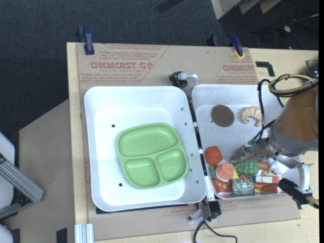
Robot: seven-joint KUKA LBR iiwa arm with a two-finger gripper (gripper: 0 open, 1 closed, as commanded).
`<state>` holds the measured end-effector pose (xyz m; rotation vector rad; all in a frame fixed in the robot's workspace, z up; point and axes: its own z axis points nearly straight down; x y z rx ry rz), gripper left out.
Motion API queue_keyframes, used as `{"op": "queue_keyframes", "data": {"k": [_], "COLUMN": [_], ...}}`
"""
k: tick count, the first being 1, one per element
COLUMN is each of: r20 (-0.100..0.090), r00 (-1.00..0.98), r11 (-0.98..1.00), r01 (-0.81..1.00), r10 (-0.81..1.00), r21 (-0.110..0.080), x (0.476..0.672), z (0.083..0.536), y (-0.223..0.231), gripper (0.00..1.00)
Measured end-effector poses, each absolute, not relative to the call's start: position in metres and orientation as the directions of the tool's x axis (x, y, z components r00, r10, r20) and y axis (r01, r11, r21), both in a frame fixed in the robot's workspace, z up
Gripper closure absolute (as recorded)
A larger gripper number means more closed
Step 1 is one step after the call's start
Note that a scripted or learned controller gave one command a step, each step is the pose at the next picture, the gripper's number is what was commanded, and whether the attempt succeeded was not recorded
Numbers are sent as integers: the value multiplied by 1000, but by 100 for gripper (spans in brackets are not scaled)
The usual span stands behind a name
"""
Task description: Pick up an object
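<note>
Your arm (298, 120) hangs over the right bin (228, 97), its jaws hidden, so you cannot tell their state. The likely target, the green bumpy piece (246, 166), sits wedged among a tomato (213, 155) and a can (243, 187); crowding could spoil the grasp.
</note>
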<state>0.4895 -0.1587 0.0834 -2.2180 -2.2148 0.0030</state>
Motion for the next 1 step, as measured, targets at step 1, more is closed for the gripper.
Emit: {"op": "queue_keyframes", "data": {"k": [1], "r20": [-9], "r00": [-2], "r11": [2], "r01": [1000], "r10": [1000], "r21": [19], "x": [567], "z": [212], "y": [-202], "gripper": [0]}}
